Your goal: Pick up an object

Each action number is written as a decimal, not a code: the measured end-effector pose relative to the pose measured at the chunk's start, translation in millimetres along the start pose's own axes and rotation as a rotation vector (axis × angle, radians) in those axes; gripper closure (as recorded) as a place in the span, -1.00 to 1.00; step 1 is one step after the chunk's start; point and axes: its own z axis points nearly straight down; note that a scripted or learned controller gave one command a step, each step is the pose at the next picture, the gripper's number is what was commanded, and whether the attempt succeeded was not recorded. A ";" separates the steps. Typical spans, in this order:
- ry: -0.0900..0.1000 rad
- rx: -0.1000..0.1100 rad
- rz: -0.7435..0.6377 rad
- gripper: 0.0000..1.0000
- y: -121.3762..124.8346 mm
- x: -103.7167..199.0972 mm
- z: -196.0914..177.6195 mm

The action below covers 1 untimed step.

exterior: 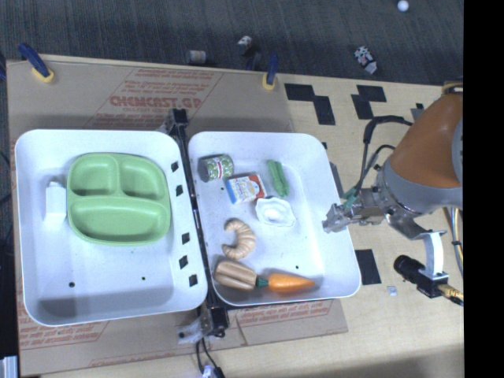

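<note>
Counter (378,321): left bin (94,290) carries a green divided plate (118,198); right bin (319,246) carries carrot (290,283), croissant (239,239), white cup (274,211), green pod (277,177), can (215,167). Gripper (337,217) hangs at the right bin's right rim, holding nothing visible; jaws' spread cannot be told. Step judged: approach; next, move left over one item, descend, close.

Two white bins (331,258) sit on a tan bench (378,329) marked with black squares. A pale green divided plate (118,197) fills the left one. In the right: an orange carrot (290,283), a golden-brown croissant (240,239), a dark green pod (277,177).
</note>
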 end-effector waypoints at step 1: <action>0.000 -0.004 0.000 1.00 1.1 16.8 -25.0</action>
